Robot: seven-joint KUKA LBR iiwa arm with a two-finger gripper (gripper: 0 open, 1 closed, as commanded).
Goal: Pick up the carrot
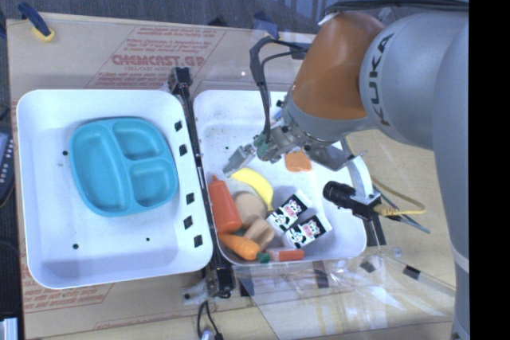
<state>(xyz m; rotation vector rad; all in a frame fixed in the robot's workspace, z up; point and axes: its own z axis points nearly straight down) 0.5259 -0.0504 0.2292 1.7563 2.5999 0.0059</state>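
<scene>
Arm (374, 76) is reaching in from the right of the frame and hanging over the right bin (219, 111). Gripper (243, 157) is sitting at the centre of the frame, above the pile, fingers looking open a moderate amount with nothing between them, though they are small and foreshortened here. Carrot (241, 246) is lying at the lower left of the right bin, near the front wall, orange, pointing lower right. It is touching the red-orange cylinder (224, 205) just above it and the beige rounded piece (253, 219) to its right; a yellow banana-like piece (255, 184) is sitting higher up, closer to the gripper. Two cow-print blocks (296, 220) are sitting right of the pile; a small orange piece (298, 162) is lying under the wrist. Blue divided plate (123, 165) is sitting in the left bin (32, 195), not relevant. My read: approach not yet lined up, since the gripper is hovering over the banana, well up-frame of the carrot. To do this well it should be moving down-frame toward the front wall, aligning the fingers across the carrot's short axis, and coming down on the free middle of it. Risks: clipping the cylinder or beige piece, or the bin wall blocking one finger. Grabbing the red-orange cylinder by mistake is the likely failure.
</scene>
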